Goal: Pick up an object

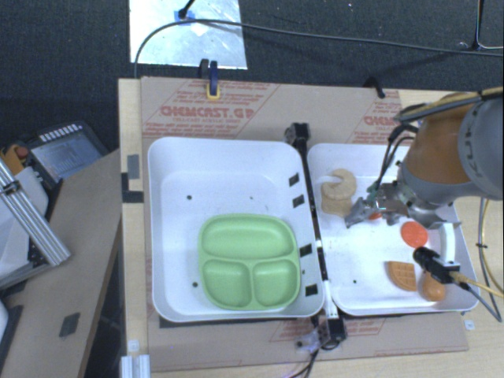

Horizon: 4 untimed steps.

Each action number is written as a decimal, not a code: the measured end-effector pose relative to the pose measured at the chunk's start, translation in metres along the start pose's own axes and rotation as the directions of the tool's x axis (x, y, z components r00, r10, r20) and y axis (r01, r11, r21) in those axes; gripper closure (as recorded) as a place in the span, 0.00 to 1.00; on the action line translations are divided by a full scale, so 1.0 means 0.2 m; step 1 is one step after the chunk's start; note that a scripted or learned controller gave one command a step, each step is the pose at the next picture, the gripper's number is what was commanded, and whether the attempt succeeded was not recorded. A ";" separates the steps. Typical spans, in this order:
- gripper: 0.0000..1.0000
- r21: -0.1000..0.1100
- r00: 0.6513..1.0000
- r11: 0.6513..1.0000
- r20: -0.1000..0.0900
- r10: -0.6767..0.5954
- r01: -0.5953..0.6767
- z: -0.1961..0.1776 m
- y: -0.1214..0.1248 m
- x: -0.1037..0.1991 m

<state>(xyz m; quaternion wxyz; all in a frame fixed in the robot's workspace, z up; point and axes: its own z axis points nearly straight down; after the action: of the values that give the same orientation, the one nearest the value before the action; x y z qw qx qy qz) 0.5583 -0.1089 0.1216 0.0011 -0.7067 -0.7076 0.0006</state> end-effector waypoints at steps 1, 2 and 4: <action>0.00 -0.001 1.000 1.000 0.000 0.000 0.000 0.20 0.00 0.00; 1.00 -0.005 1.000 1.000 0.001 0.000 0.000 0.13 0.01 0.00; 1.00 -0.010 1.000 1.000 0.002 -0.003 0.003 -0.44 0.04 -0.04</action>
<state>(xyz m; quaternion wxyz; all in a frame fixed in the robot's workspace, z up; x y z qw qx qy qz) 0.5669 -0.1165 0.2099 -0.0031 -0.7058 -0.7084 -0.0022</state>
